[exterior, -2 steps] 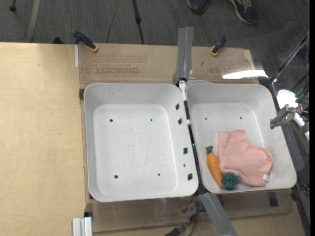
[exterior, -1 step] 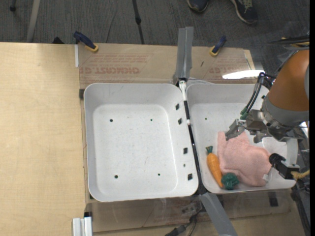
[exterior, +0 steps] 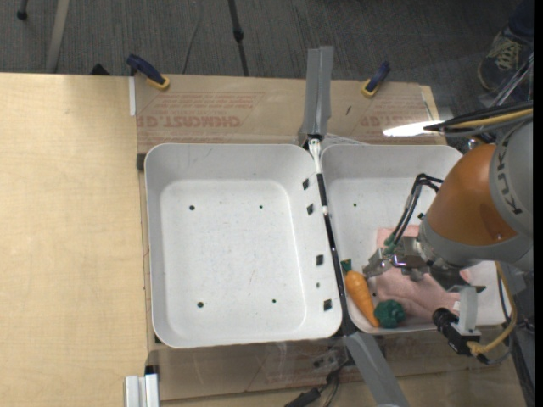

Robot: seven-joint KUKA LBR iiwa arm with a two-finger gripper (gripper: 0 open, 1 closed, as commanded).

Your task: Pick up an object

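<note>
In the right bin (exterior: pixel 373 176), near its front left corner, lies an orange toy carrot (exterior: pixel 361 295) with a dark green top (exterior: pixel 390 314). A pink cloth-like thing (exterior: pixel 417 292) lies beside it, partly hidden under the arm. My gripper (exterior: pixel 387 261) hangs low over the pink thing, just right of and behind the carrot. The arm's orange band (exterior: pixel 467 202) covers the bin's right side.
The left bin (exterior: pixel 157 227) sits beside the right one, with black clips (exterior: pixel 322 210) along the shared wall. Cardboard (exterior: pixel 221 113) lies behind the bins, held by two clamps (exterior: pixel 148 70). A wooden benchtop (exterior: pixel 59 227) stretches to the left.
</note>
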